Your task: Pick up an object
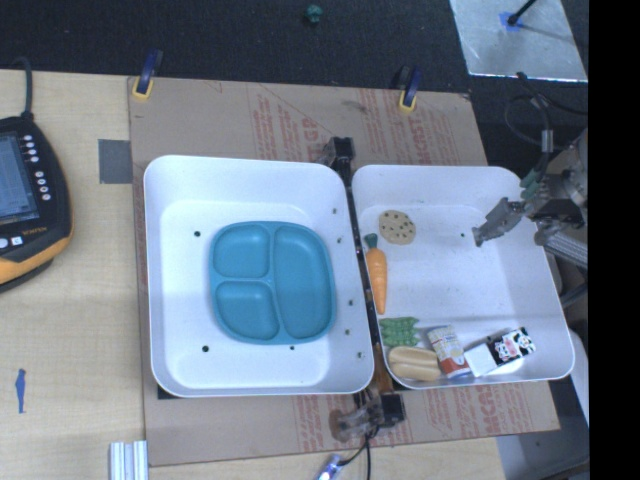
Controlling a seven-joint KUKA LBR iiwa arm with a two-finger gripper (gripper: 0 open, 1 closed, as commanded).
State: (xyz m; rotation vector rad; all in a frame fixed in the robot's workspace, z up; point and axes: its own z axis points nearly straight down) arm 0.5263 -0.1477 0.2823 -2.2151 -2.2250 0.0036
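Gripper [487,230] hovers right of the cookie [397,227], apparently empty; finger spread cannot be told. Below the cookie lies a toy carrot [376,279]: light, rigid, smooth; grasp mid-body.

Clearance: right bin open through the middle, crowded along its left and front walls.

The right bin [520,268] has bare floor across its middle and right. A cookie [397,227] and a carrot [376,279] lie along its left wall; a green toy [398,329], a bread roll [413,363], a can [449,353] and a milk carton [506,351] line the front wall. In the left bin [170,268], a blue divided plate [271,281] fills the centre, with bare floor around it.
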